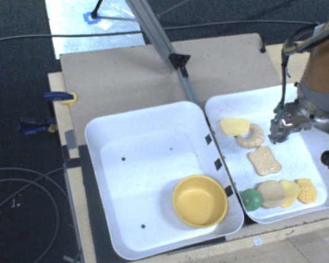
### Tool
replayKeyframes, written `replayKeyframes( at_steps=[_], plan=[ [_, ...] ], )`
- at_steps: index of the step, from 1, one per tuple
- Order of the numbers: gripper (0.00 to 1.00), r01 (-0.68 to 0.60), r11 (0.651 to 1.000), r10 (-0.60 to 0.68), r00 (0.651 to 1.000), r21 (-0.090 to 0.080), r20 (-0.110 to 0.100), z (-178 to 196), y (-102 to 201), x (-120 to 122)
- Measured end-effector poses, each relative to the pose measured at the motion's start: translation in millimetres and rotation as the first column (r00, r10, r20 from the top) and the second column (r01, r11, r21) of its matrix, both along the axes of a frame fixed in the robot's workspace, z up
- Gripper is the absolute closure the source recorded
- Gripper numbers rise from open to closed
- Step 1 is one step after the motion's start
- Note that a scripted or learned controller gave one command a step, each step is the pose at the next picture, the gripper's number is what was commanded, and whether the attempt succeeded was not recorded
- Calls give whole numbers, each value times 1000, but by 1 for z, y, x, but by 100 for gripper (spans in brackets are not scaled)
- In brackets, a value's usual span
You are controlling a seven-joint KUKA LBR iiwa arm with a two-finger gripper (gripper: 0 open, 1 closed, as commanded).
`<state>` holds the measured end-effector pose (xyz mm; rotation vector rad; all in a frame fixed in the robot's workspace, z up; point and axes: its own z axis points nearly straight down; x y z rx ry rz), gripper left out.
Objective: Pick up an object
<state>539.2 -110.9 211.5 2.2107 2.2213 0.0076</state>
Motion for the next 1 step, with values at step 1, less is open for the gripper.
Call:
replayKeyframes(
  at_steps=[1],
  plan=[
    [100,-1,1000,1,1000,1,-3,44,0,2]
  ],
)
